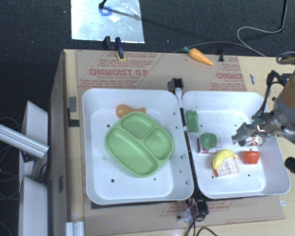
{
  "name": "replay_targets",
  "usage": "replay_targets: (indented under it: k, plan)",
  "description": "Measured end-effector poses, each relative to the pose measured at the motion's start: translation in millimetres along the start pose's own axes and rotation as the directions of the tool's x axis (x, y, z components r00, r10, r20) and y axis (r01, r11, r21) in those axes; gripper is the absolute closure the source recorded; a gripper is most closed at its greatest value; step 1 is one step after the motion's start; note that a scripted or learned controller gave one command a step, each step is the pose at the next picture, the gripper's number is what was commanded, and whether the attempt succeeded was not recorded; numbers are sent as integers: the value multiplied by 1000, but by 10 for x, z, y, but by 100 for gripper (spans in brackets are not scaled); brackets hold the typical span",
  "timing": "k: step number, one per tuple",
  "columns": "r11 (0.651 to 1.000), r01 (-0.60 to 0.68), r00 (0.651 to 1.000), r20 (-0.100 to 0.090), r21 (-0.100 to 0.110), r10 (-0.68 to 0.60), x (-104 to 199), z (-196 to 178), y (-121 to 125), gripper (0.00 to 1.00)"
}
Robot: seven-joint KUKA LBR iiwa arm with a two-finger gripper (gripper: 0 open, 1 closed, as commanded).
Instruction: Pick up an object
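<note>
The gripper (248, 134) hangs low in the right bin (236, 191), its state impossible to tell, with the red toy (250, 157) just at its six o'clock.

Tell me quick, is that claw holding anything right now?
Gripper: low over the right bin, beside a red toy; open or closed cannot be told, and nothing is seen held.

You can read red print on the brown cardboard sheet (137, 68) lying under the two bins: "CHEMCAST GP" at the left, with a smaller line beneath it too blurred to read. The same print repeats at the right, upside down.
</note>
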State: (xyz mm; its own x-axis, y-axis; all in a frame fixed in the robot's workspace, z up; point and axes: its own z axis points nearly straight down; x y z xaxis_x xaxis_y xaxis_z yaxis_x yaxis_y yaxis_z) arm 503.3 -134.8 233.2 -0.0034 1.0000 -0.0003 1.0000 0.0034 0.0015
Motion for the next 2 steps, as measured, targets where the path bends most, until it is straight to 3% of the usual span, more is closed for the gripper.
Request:
replay_targets:
  k: [1,2]
  plan:
    - [1000,0,1000,0,1,0,-314,768,782,0]
    - [1000,1,1000,0,1,-1,-171,1493,1651,0]
